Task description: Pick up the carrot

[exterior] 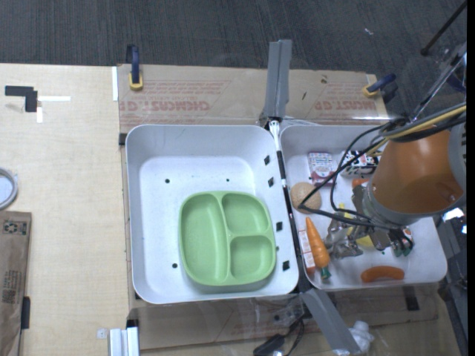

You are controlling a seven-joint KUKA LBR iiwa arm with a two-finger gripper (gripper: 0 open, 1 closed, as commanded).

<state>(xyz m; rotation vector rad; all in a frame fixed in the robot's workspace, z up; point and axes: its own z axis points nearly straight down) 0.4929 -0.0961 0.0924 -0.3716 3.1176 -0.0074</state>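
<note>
The carrot [318, 245] is orange with a green tip. It lies lengthwise near the left wall of the right bin [427, 269], toward the front. My gripper [344, 244] hangs low in that bin just right of the carrot, under the orange band of the arm [412, 173]. It sits close beside the carrot, and I see nothing held in it. The wrist and cables hide most of the tool.
A green divided plate [226, 237] lies in the left bin [135, 199]. The right bin also holds a beige roll [305, 195], a pink-and-white packet [320, 164], a red sausage-like piece [383, 274] and a narrow packet [303, 245] by the carrot.
</note>
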